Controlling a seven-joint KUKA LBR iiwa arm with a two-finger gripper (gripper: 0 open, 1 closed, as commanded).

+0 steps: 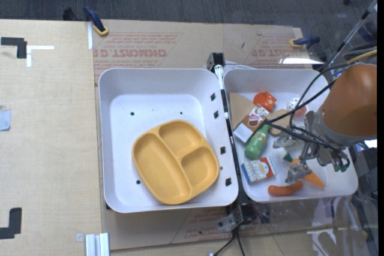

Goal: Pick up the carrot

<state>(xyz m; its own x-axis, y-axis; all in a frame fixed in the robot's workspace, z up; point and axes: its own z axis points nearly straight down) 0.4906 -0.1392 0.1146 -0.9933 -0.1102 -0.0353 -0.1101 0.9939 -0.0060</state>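
Hanging low inside the right bin near its front right corner, with the gripper down among the clutter; being too tangled in dark cables and metal parts for telling whether wide or narrow, so leaving that as impossible to tell. Seeing nothing clearly being gripped. Finding the carrot lying flat on the bin floor just beside the gripper on its right, close to the bin's front edge and right edge, tilting a little toward the front right corner, whether touching the gripper or not being unclear. Noting a red-orange sausage lying along the front edge just left of the gripper, near the carrot but apart from it. Moving outward toward the bin's middle, spotting a small printed carton lying flat near the front left part, and a green bottle lying tilted just behind it, close to the left wall. Farther back, picking out a red and orange packet near the back edge, resting against a brown cardboard sheet leaning in the back left corner, and a small white cube just right of the packet. Rising above the gripper, on the bin's right side, taking in the grey wrist and the orange band of the arm. Ending at the left bin, carrying a yellow divided plate lying toward its front edge, well apart from the gripper
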